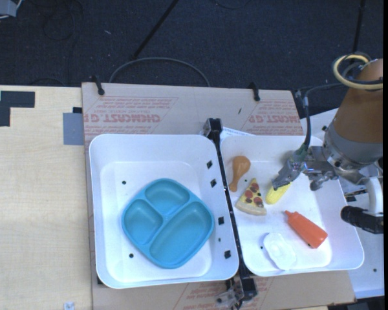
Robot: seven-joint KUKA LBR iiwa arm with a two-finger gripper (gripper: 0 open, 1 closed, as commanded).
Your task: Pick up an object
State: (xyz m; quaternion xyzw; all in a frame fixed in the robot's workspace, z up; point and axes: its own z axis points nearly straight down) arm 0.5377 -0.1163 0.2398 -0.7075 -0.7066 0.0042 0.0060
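**Gripper closed on the yellow piece in the right bin**

And there it was: the gripper [286, 181] was down inside the right bin [336, 254], its fingers pinched narrow around a small yellow object [277, 192]. That piece looked like a short, banana-like toy, bright yellow, tilted, its upper end caught between the fingers and its lower end pointing down to the left. Whether it was touching the bin floor or just off it could not be told.

Just left of it lay a pizza slice toy [251, 198], pale crust, red topping with dark spots, and the yellow piece was right beside its edge. Farther back and left sat a brown drumstick toy [238, 168], thin end toward the near side. Nearer the camera, an orange-red bottle-shaped toy [305, 228] lay at a slant, and a white rounded item [280, 249] rested near the bin's front wall.

Over in the left bin [103, 173], a blue divided plate [167, 221] with three compartments sat flat.

The grey arm [355, 134] came in from the right.
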